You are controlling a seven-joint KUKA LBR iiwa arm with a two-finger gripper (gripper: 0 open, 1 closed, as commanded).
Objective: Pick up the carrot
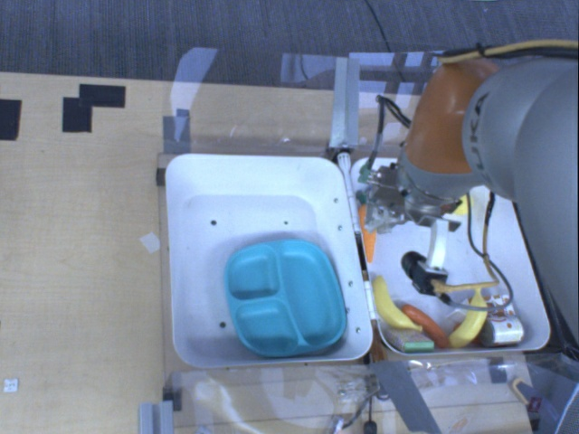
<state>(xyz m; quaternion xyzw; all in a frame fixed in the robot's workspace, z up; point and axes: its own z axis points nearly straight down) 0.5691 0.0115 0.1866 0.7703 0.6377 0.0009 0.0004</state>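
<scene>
The carrot [365,235] is a thin orange stick lying along the left wall of the right bin [534,319], beside the divider between the two bins. My gripper [378,208] hangs right over the carrot's upper end, at the bin's back left. The grey arm with its orange band reaches in from the right and covers the back of this bin. Part of the carrot's top is hidden under the gripper. I cannot see whether anything is held.
The left bin [194,242] holds a blue divided plate [285,297]. At the front of the right bin lie a banana [391,306], a red-orange piece [425,322], a green piece [416,343] and a second yellow fruit [470,325].
</scene>
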